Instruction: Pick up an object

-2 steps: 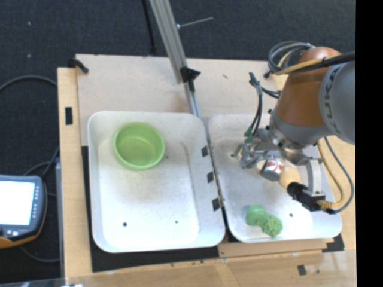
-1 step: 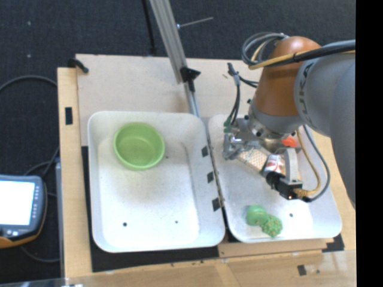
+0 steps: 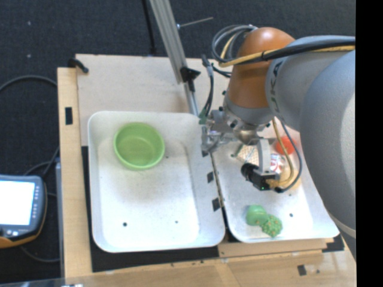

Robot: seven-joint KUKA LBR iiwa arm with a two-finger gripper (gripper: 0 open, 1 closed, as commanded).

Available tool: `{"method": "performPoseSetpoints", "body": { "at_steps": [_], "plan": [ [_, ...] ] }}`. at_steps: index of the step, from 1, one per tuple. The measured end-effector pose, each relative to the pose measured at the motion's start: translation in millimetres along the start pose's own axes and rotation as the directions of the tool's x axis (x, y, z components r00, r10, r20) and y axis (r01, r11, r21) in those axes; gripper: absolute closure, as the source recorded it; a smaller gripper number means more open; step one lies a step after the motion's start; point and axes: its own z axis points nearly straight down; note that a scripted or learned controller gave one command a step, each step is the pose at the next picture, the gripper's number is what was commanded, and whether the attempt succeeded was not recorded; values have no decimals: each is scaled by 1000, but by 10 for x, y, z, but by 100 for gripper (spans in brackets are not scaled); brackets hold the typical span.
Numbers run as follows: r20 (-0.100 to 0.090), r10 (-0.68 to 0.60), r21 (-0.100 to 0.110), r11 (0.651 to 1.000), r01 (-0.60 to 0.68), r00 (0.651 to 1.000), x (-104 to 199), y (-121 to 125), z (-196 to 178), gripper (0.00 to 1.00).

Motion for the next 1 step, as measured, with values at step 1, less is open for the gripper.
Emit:
{"method": "performPoseSetpoints", "body": {
  "at_steps": [1],
  "plan": [
    [0, 0, -2, 1000, 0, 1000, 383, 334, -58, 100]
  ]
}}
